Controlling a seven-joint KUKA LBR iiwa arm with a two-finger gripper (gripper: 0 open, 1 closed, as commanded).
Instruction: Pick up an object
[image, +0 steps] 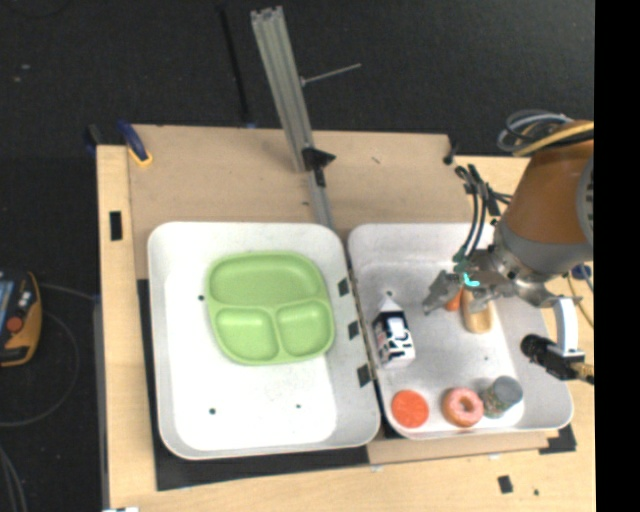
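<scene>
The claw (462, 290) hangs low over the right bin (420, 250), fingers spread apart, with nothing seen between them. A small tan object (478, 316) stands just below and beside the fingertips; whether it is touched cannot be told from this slant. Judgement: the pick is not yet made, and closing and lifting remain.

Other candidates in the same bin: a black-and-white bottle-like item (393, 334) near the left wall, and along the front wall an orange disc (409, 407), a pink ring (462, 407) and a grey-green lump (502, 393). The ring and lump sit touching or nearly so; the disc is just beside the ring.

The left bin (180, 400) carries a green divided plate (270, 306), well apart from the work.

Room: the middle of the right bin is bare, giving free approach to the tan object. The front row crowds the wall, leaving little finger room there. The counter (400, 160) behind the bins is open.
</scene>
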